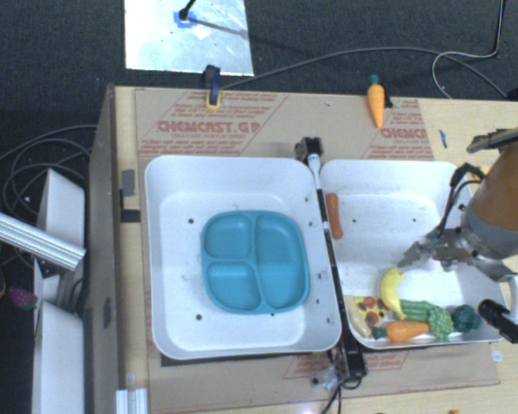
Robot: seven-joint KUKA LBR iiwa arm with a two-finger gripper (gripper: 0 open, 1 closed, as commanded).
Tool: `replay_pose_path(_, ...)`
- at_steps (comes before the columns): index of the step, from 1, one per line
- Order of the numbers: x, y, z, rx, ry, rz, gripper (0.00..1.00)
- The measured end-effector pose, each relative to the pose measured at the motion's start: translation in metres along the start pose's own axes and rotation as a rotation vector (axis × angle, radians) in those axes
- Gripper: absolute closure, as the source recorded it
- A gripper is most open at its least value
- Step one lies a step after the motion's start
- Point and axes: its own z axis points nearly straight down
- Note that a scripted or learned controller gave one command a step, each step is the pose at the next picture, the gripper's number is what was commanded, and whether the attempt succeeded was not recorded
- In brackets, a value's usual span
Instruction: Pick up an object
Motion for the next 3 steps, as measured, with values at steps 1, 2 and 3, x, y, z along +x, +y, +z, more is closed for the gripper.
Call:
replay_pose_path(1,0.074,0.005,0.041,0.002,0.003,-0.003,0.00)
replay_pose_path(2,0.074,0.005,0.030,0.001,0.003,-0.004,1.00)
replay_pose_path(3,0.112,0.111,-0.061,-0.002,0.002,-0.005,1.00)
